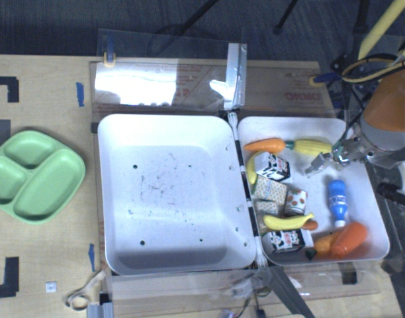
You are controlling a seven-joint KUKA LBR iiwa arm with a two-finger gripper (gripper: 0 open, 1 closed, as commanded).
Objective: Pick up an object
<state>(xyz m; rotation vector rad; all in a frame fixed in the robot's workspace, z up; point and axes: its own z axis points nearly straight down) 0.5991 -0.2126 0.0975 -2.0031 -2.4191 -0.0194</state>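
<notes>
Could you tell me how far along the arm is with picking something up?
Nothing is lifted yet. The pincer hangs over the right bin, near the yellow banana and blue bottle, with nothing seen between its fingers. The grasp and lift remain.

So the arm [388, 114] comes in from the right edge, about mid-height in the scene, with the orange band sitting fat above the grey wrist. It's angled down and to the left. The gripper [323, 159] hangs at the end, metal bits pointing left. Too small and blurry to make out more.
</notes>
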